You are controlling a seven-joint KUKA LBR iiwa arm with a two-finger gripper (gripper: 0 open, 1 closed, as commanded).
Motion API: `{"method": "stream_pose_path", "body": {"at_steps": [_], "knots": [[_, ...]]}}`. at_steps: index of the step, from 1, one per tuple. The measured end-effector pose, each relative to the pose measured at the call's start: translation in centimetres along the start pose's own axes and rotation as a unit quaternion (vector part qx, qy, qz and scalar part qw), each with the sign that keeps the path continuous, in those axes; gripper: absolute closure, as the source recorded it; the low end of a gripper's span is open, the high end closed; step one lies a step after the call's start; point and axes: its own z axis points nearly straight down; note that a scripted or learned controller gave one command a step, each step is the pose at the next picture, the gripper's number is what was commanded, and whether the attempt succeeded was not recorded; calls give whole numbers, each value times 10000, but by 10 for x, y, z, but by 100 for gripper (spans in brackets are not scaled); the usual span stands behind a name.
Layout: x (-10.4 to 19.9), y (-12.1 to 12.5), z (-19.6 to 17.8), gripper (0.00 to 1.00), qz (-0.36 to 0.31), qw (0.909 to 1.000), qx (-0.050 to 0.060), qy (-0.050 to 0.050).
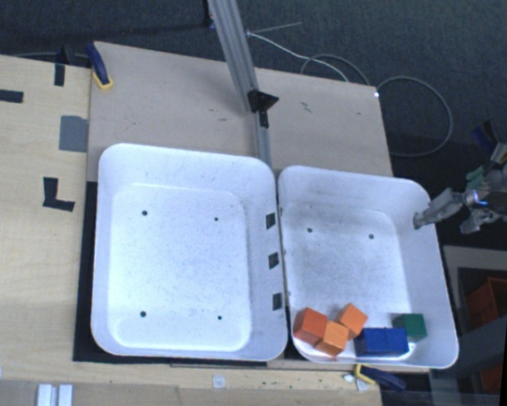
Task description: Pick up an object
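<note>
Camera view looks down on our worktop [203,84], where two shallow white bins sit side by side. Our hand [469,207] hovers at the far right edge of the right bin [338,252], just over its rim and well apart from anything it could lift. We cannot tell how the hand is set from this angle, and nothing shows in its grasp.

All the candidate objects are huddled in the near right corner of the right bin. Two orange blocks [313,324] lie touching each other, with a third orange block [353,318] just beside them. A blue block [382,343] lies to their right, against the near wall, and a green block [413,326] sits just beyond it, near the right wall. The left bin [176,253] holds nothing we can make out.

We judge the task has not really started. The hand sits high and off to the side, probably to keep the bin in plain sight while a target is chosen. The tight cluster and the nearby walls may leave little room around any one block.
</note>
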Motion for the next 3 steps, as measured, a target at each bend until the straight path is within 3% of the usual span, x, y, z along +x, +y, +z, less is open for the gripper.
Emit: {"method": "stream_pose_path", "body": {"at_steps": [1, 2, 3], "knots": [[2, 45, -3, 0, -13, 10000, -8, -5], [2, 55, -66, 0, -10, 10000, -31, -9], [2, 54, -62, 0, -4, 10000, 5, -3]]}}
